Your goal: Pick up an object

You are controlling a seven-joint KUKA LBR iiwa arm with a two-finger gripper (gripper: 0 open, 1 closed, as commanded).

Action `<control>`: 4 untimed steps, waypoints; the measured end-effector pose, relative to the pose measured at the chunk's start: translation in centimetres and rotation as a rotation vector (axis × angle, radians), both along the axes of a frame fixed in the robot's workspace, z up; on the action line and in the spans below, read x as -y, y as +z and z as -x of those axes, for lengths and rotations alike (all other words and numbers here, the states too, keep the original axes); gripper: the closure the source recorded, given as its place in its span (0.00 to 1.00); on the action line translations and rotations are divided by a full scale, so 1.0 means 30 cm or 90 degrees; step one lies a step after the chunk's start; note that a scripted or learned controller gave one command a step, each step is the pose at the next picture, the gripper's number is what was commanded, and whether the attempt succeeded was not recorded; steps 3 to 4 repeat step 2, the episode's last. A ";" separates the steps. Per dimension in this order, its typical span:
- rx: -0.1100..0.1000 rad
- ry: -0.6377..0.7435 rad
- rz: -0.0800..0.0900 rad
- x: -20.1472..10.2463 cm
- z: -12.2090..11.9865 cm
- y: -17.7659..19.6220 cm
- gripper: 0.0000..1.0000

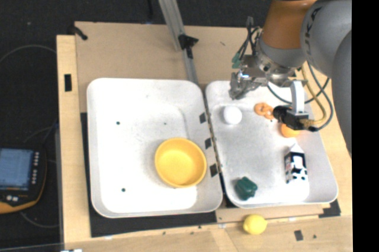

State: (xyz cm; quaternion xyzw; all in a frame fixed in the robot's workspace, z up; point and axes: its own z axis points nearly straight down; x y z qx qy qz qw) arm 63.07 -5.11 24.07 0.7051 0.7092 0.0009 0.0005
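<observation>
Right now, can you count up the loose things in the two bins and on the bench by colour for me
Yellow: 2, the bowl in the left bin and the ball on the bench
White: 1, the ball
Orange: 1, the toy
Green: 1, the block
Black and white: 1, the small figure
Total: 6

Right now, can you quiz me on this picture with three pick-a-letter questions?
1. Where does the round yellow bowl sit?
A. left white bin
B. right white bin
C. bare bench

2. What colour is the small ball near the robot's gripper?
A. red
B. white
C. blue

3. Where does the small yellow lemon-shaped object lie?
A. inside the bowl
B. between the gripper's fingers
C. outside both bins, on the bench

Answers: 1 A, the bowl rests on the left bin's floor. 2 B, it looks plain white. 3 C, it lies below the right bin's front rim.
</observation>
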 end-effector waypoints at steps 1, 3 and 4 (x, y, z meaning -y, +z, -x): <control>-0.001 0.001 0.000 -0.157 0.022 0.011 1.00; 0.000 0.002 -0.001 -0.340 0.007 0.042 1.00; 0.000 0.002 -0.001 -0.340 0.007 0.042 1.00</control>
